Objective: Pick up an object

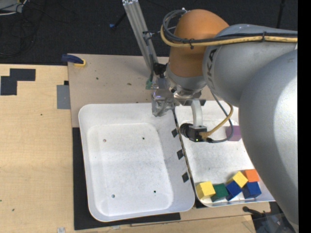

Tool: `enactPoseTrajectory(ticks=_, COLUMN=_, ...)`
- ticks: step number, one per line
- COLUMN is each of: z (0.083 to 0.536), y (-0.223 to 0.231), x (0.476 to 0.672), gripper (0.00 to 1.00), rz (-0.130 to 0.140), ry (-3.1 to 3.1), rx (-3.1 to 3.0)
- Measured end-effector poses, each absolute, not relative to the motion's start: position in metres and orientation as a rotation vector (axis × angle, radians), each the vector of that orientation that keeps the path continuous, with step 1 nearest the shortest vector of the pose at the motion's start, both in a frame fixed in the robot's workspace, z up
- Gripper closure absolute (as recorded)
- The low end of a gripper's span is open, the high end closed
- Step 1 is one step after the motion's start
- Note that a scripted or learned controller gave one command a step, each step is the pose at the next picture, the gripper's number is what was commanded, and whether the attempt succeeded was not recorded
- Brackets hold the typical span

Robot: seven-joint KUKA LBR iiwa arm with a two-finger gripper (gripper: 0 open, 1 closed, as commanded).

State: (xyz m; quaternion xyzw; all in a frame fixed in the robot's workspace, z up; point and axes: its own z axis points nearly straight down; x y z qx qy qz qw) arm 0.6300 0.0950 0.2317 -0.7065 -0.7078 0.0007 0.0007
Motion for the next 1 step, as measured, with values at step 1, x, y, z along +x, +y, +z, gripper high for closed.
enactPoseTrajectory(ticks=1, z=0.2325, y=0.0948, x=0.6289, gripper=0.00, rz=0.006, ry=-2.226, rx=-2.215)
